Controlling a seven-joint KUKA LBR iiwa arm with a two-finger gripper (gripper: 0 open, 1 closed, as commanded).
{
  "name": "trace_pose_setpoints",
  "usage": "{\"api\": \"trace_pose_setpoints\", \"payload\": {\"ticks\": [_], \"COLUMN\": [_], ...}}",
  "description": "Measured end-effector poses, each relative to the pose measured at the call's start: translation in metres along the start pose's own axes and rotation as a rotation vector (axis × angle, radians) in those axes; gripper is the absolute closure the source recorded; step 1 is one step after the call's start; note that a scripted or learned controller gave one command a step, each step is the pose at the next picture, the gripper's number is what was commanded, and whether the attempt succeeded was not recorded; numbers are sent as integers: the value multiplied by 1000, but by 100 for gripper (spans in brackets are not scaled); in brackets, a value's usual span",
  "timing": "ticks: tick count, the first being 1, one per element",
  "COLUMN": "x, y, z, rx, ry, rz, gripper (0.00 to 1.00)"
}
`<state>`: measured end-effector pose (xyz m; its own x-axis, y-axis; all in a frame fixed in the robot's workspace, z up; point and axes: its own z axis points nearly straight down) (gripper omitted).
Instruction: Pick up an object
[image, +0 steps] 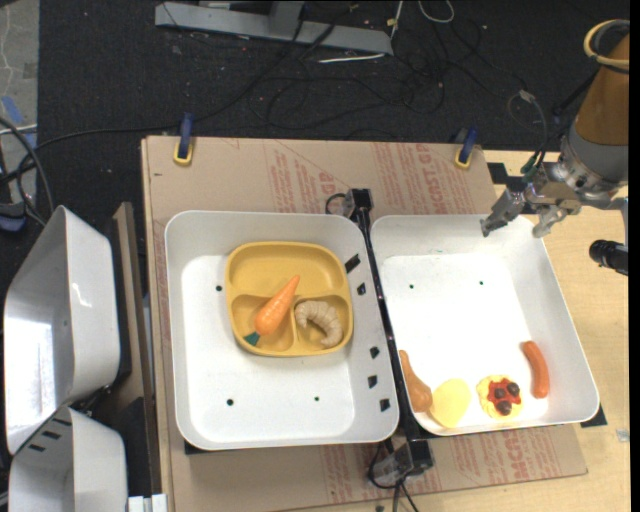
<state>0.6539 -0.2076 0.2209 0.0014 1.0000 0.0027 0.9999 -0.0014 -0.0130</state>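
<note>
Surroundings: two yellow clamps, one (183, 152) at the far left corner of the surface (300, 170) and one (465, 153) at its far right; black cables (300, 80) trail over the dark floor beyond, and a black clip (360, 200) sits at the far end of the seam between the bins.
Left bin (200, 400): holds a yellow divided plate (250, 265); a toy carrot (277, 306) lies slanted across its divider, a pale toy shrimp (321, 322) curls in the compartment just right of the carrot.
Right bin (470, 300): along its near edge, left to right, a tan drumstick-like piece (414, 381), a pale yellow round piece (451, 400) touching it, a yellow disc with red and dark toppings (500, 395), and an orange sausage (538, 368) near the right wall.
End effector (520, 222): at the right bin's far right corner, fingers spread, nothing between them, well apart from the toys.
Obstruction: the toys near the sausage lie uncovered.
</note>
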Motion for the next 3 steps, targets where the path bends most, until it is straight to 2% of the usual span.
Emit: {"api": "trace_pose_setpoints", "payload": {"ticks": [1,3], "x": [1,-4], "y": [3,-10], "z": [-9,94], "rx": [-14,-9], "ry": [-3,-2], "rz": [-3,0], "gripper": [0,0]}}
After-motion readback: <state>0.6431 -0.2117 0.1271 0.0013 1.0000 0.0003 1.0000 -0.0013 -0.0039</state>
